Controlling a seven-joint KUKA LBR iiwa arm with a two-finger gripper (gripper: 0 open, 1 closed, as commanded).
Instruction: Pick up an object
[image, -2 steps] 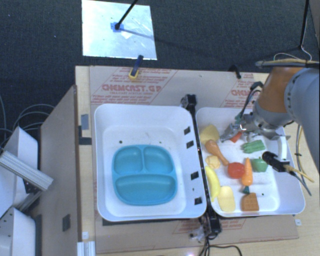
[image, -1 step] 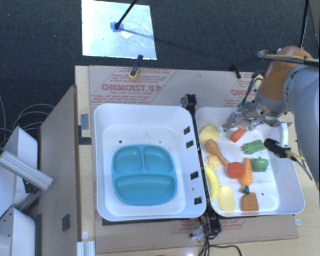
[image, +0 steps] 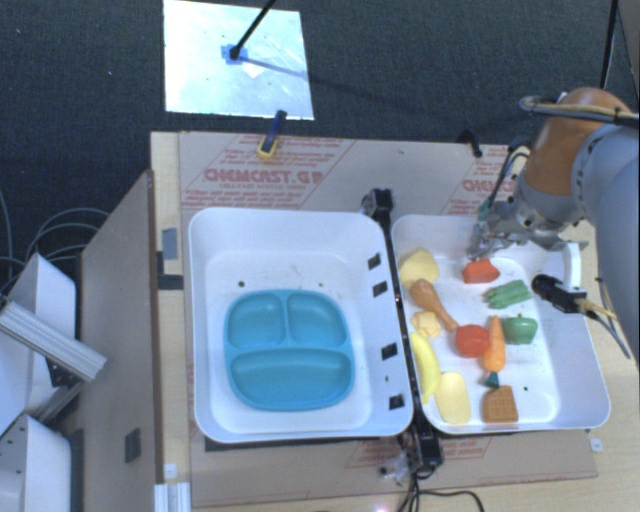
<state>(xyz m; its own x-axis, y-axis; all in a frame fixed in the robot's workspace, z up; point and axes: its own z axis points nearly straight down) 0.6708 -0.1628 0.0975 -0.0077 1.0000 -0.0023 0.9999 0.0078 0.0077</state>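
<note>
Over the far end of the right-hand shallow white bin (image: 575, 385), the grey arm's pincer (image: 484, 244) hangs just above a small red-orange toy piece (image: 481, 270); whether it is open or closed cannot be told. Near that piece lie a green plastic pea pod (image: 507, 294), a green toy pepper (image: 519, 328), an orange toy carrot (image: 495, 345) and a tan drumstick (image: 432, 302). Beside it on the desk (image: 300, 175), the left white bin (image: 215, 240) carries a blue divided plastic plate (image: 289, 349).
</note>
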